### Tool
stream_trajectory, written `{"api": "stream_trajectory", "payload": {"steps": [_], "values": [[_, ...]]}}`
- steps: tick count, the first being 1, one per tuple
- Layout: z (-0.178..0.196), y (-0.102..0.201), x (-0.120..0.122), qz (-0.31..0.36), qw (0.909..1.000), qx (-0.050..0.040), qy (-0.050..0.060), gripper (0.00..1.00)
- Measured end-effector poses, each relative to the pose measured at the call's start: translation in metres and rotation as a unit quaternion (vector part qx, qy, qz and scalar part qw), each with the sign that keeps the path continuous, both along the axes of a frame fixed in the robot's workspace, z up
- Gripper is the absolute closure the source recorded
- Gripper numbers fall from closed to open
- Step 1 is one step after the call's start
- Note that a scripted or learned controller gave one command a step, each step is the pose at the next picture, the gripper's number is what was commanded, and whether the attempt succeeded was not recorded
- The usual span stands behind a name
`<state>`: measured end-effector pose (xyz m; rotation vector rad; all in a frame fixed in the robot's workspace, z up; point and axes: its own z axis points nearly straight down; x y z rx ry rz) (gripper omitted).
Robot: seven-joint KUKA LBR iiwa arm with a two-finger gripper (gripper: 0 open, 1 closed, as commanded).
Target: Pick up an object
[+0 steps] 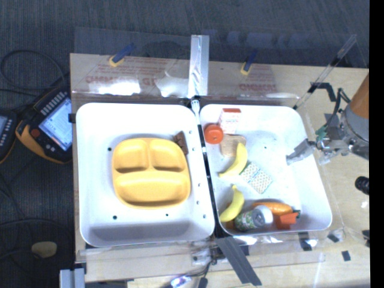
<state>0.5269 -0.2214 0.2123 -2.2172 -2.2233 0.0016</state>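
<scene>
Right bin (pixel 312 179), smooth white plastic: two curved bananas (pixel 235 161) left of centre, glossy orange carrot (pixel 275 208) and green bottle (pixel 251 219) along lower edge, speckled sponge (pixel 257 178) mid-bin. Left bin (pixel 90 161): moulded yellow compartment tray (pixel 151 171). Metal pincer (pixel 298 154) at right rim, clamped on nothing; fingers' spacing unreadable.

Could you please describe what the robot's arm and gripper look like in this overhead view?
At the picture's right edge, the arm shows a patch of orange band above grey metal. The gripper is a grey metallic assembly with small teal-green accents near the wrist and a slim grey finger pointing into the right bin. Thin dark cables loop above it.
</scene>
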Motion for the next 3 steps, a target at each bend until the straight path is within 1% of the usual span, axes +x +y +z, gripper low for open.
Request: {"api": "stream_trajectory", "payload": {"steps": [1,2,3], "values": [[-0.116,0.042,-0.043,0.059,0.9982,0.0005,0.000,0.00],[-0.123,0.084,0.077,0.055,0.9984,-0.0029,-0.007,0.00],[-0.124,0.085,0.135,0.024,0.9997,-0.0029,-0.005,0.00]]}}
